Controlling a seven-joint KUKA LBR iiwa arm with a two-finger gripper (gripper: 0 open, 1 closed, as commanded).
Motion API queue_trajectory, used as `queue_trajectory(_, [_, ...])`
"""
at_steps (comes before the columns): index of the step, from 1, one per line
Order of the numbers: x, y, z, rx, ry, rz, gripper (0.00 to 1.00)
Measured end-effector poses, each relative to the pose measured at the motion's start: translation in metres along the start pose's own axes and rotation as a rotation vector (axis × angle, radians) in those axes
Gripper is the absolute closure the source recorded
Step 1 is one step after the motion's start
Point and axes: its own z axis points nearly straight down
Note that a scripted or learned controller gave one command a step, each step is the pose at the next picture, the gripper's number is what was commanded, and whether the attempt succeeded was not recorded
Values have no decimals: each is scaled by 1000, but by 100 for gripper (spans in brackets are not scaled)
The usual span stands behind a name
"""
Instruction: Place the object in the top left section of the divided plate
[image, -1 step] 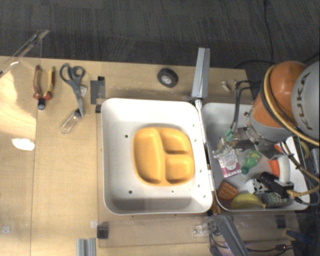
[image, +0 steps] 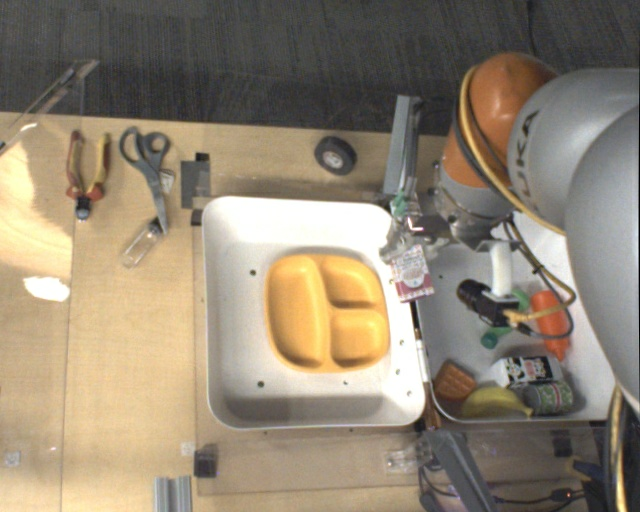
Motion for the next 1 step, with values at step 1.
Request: queue_trajectory(1, [0, 0, 0, 0, 0, 0, 0])
